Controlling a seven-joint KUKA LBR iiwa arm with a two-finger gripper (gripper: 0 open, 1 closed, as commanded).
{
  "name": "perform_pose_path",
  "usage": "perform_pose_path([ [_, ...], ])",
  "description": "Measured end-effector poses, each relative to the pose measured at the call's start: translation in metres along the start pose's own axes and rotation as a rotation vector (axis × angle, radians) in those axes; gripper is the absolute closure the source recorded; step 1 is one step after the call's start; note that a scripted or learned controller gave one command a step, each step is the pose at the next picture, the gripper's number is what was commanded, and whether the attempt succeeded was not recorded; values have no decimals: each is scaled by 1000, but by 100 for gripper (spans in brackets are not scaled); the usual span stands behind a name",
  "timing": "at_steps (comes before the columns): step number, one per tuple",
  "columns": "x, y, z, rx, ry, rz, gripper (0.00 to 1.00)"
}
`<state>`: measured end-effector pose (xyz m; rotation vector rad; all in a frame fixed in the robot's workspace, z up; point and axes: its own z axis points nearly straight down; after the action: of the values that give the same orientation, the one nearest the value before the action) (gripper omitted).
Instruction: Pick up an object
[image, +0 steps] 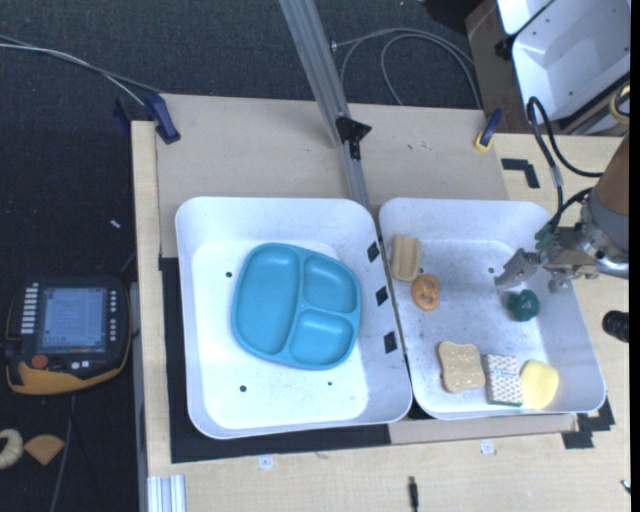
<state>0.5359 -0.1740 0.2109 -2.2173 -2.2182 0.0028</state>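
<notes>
Over the right-hand white bin (560, 225), the grey arm's two-finger jaws (535, 272) hang low near the far right wall, and the two metal fingers look spread apart, with nothing seen between them. Just below them sits a small dark green rounded object (521, 304), close enough that it reads as the target; whether a fingertip touches it, I cannot tell. That placement makes sense: the jaws are over the one item standing alone, with bare bin floor around it for the fingers to come down on either side.

Now the rest of this bin. A tan bread-like piece (404, 257) lies against the left wall, a small orange pretzel-shaped toy (426, 292) just beside it. Along the near edge, a pale toast-like slice (461, 366), a patterned green-and-white sponge-like pad (503, 380) and a yellow rounded lump (540, 383) crowd in a row, touching or nearly so, which would be awkward picking.

Across the divide, the left-hand white bin (195, 300) carries a light blue plastic tray with three compartments (296, 304), lying flat with nothing in its wells. Both bins rest side by side on the pale wooden worktop (250, 140).
</notes>
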Motion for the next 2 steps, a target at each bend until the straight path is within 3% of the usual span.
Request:
perform_pose_path([
  [2,-13,-7,111,2,1,2,0],
])
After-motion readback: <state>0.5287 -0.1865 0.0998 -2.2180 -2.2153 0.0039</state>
